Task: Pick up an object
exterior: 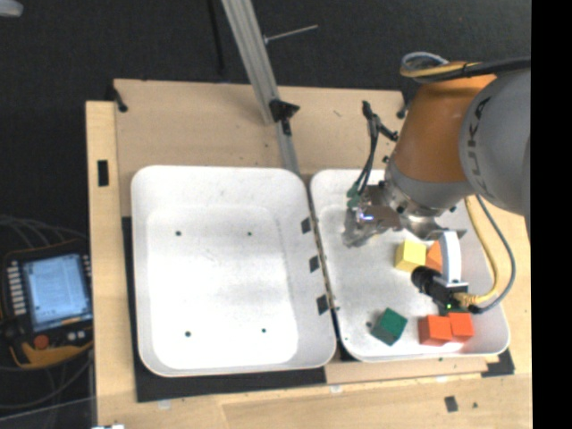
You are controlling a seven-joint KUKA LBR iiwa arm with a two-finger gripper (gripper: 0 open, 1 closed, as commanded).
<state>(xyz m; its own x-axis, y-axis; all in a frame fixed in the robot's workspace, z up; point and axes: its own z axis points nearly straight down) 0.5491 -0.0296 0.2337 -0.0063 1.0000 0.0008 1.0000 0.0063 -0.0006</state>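
Camera view: yellow block [410, 256] beside hand [360, 231]

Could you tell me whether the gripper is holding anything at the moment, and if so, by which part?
It cannot be told: the gripper looks blurred over the right bin.

Robot lab: arm [447, 141], bench bins [223, 266]

Yellow block [410, 255] partly behind the arm [447, 141], fingers [359, 232] blurred
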